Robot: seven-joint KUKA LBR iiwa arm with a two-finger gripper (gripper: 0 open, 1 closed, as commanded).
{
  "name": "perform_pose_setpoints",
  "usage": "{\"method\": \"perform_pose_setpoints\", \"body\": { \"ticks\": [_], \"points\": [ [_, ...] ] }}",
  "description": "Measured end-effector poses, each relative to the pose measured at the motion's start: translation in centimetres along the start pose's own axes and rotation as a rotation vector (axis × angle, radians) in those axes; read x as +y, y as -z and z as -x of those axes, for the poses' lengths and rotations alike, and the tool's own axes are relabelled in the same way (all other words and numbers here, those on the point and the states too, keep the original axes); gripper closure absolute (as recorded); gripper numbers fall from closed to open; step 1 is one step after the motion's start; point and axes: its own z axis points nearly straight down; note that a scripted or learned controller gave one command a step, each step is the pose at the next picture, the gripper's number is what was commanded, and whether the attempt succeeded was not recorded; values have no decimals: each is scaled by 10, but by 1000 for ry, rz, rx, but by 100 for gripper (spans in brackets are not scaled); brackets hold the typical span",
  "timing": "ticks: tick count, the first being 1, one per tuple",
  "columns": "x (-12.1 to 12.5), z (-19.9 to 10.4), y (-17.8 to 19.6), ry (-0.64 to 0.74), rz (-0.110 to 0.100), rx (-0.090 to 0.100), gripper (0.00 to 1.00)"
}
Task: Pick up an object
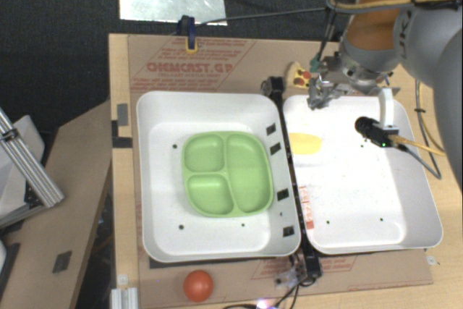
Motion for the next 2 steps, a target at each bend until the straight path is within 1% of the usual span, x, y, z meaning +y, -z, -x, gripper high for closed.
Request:
{"method": "perform_pose_setpoints", "body": {
  "ticks": [1, 2],
  "points": [
    [-8, -56, -6, 1, -2, 1, 100],
    [-9, -101, -6, 1, 1, 1, 100]
  ]
}}
